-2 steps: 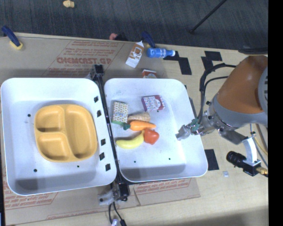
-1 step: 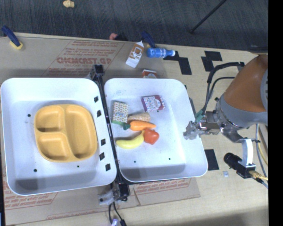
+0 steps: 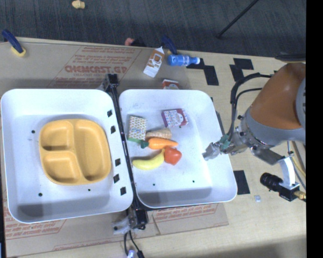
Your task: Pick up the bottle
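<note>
The arm [image 3: 277,109], grey with its orange band, rises highest toward the camera at the right side of the desk [image 3: 226,219]. Its fingers [image 3: 214,150] hang just over the right rim of the right bin [image 3: 218,190]. How far they are open one cannot tell, because they are small and blurred here; nothing is seen between them.

The bottle [image 3: 182,61], blue with a white part at one end, is not in any bin. It lies on the desk beyond the far rim of the right bin, well apart from the fingers, farther from the camera and a little to their left in the view. Its long axis runs almost left to right in the view, so roughly across the line from the fingers to it.

Between the fingers and the bottle there is the far right corner of the right bin, and some black marks on the desk. Beside the bottle, on the side away from the fingers, a small carton [image 3: 153,62] lies, and a blue clamp [image 3: 168,43] is just behind it; these are probably the things that could disturb a grasp.

To the left of the fingers, inside the right bin, toy food lies: a banana [image 3: 148,163], a carrot [image 3: 162,143], a red piece [image 3: 173,155], a cracker [image 3: 137,127] and a purple packet [image 3: 174,117]. The left bin [image 3: 21,198] holds a yellow divided plate [image 3: 75,150], far from the fingers.
</note>
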You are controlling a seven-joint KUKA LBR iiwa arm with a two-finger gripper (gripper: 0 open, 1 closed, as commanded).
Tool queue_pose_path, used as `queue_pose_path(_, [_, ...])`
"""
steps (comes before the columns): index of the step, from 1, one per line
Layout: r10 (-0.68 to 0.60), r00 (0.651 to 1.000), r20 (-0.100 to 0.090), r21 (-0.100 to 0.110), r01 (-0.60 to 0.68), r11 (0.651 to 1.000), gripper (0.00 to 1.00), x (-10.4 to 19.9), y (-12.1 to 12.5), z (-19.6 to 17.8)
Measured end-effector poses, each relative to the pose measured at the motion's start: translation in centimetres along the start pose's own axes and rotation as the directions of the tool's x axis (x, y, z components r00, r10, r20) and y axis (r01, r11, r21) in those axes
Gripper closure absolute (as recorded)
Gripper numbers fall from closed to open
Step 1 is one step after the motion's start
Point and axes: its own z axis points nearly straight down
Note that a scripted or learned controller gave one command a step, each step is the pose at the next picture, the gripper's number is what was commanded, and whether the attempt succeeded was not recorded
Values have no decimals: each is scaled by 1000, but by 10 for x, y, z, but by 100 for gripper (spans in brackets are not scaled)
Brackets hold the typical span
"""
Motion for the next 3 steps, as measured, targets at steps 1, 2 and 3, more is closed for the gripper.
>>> queue_pose_path(1, [-400,916,3,-1,400,916,100,-13,-3,-11])
queue_pose_path(2, [-182,983,0,0,182,983,100,-14,-4,-2])
queue_pose_path(3, [179,984,1,-2,-179,984,100,-14,-3,-10])
